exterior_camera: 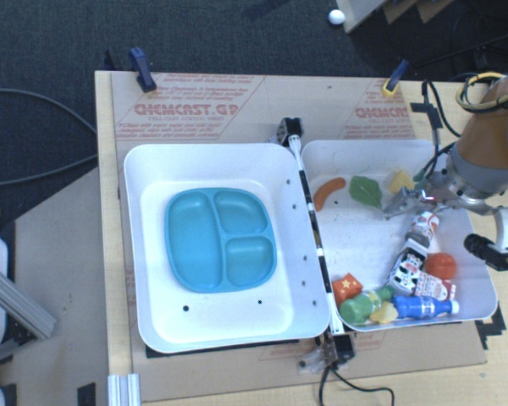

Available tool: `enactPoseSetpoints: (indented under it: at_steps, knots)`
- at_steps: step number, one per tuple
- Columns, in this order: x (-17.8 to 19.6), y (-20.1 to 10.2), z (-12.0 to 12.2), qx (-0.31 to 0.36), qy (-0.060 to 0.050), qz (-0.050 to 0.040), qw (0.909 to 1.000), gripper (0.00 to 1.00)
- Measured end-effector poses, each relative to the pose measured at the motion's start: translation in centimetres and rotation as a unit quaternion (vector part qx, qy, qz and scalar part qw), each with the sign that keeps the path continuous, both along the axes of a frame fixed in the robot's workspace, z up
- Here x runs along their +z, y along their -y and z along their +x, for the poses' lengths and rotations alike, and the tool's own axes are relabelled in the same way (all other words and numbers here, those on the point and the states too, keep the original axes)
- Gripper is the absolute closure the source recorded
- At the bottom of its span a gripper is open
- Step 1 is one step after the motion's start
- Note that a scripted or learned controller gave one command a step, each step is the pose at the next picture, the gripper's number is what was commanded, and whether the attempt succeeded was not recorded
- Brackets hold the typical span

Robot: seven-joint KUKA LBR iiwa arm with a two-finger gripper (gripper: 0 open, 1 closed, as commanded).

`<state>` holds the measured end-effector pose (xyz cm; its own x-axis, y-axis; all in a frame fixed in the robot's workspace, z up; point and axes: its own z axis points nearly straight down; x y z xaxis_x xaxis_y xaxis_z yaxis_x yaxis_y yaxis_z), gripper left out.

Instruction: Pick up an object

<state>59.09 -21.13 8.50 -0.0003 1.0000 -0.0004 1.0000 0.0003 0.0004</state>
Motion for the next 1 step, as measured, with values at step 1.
enactPoseSetpoints:
  at_steps: [1]
  knots:
    - [0.03, -3.63, 7.64, 0.001, 0.001, 0.0002, 1.0000, 0.00]
